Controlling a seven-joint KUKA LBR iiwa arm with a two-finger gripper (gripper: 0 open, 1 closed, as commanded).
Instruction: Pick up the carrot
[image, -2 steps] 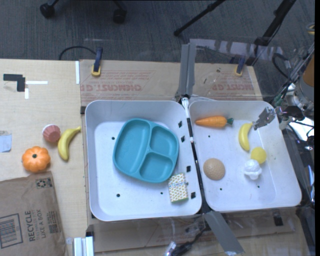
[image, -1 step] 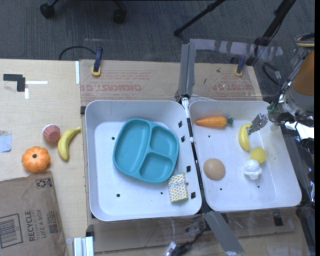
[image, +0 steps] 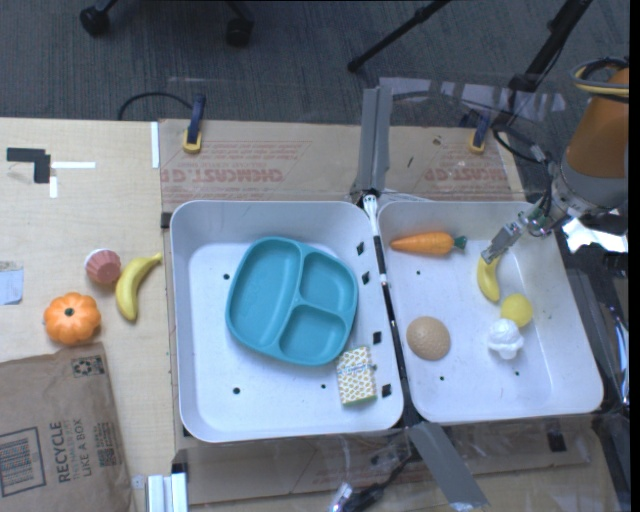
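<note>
Camera view from above, looking down on two shallow white bins side by side. An orange carrot (image: 424, 242) with a green top lies near the back of the right bin (image: 570, 395), well apart from the gripper. The gripper (image: 500, 245) hangs over the bin's right side, just above a small banana (image: 487, 281); how far its fingers are parted cannot be made out. Nearby rest a lemon (image: 516, 308), a white lump (image: 505, 339) and a brown egg-shaped object (image: 428, 338). The left bin (image: 200, 400) holds a blue divided plate (image: 292, 299).
</note>
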